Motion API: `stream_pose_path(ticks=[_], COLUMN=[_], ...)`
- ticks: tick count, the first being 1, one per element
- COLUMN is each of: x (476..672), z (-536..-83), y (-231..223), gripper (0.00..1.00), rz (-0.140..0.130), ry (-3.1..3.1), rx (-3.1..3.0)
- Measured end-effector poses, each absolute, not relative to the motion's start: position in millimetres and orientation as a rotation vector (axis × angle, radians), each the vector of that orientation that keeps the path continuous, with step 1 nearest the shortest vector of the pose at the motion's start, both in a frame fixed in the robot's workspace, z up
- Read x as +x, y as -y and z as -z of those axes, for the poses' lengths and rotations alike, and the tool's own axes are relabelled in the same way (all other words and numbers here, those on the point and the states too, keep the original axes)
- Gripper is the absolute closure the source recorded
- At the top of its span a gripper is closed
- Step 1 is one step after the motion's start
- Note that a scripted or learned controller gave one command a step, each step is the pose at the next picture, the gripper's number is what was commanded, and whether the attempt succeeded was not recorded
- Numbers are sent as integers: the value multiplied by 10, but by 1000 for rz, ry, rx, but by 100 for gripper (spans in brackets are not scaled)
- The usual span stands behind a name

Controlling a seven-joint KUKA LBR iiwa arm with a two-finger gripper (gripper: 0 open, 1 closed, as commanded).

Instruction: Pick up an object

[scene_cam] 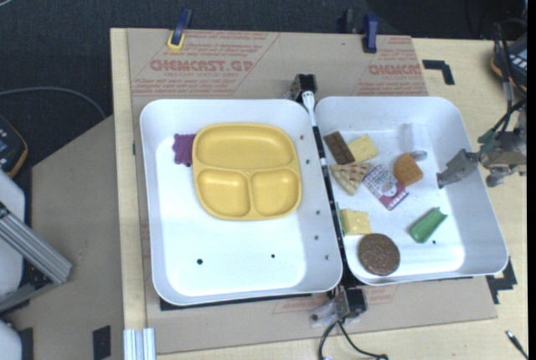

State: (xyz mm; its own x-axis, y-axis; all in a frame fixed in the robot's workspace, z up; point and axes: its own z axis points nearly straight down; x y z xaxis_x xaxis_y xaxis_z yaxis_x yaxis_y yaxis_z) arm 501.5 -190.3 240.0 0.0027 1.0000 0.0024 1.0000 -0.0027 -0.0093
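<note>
The right bin point(469, 245) holds several small things: a brown bar point(339, 147), a pale yellow wedge point(363, 148), a triangular slice point(350, 177), a pink and white packet point(386, 187), an orange-brown lump point(409, 169), a yellow block point(356, 222), a green piece point(427, 224) and a round brown disc point(378, 254). My gripper point(459, 167) hangs over the right side of this bin, just right of the orange-brown lump and apart from it. Nothing is seen held in it.
The left bin point(243, 266) carries a yellow divided tray point(247, 170) with a purple item point(182, 149) at its left edge. A small translucent object point(410, 135) lies near the right bin's back. Both bins rest on a cardboard sheet point(134, 182) held by clamps.
</note>
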Motion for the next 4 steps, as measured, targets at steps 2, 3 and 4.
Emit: stream_pose_path(ticks=[2, 3, 4], x=[4976, 4915, 4899], z=[-1818, -1362, -830], y=[1899, 1943, 1931], gripper=[0, 0, 0], rz=[-5, -4, -4], ry=[2215, 2215, 2215], rx=[-2216, -2217, -2217])
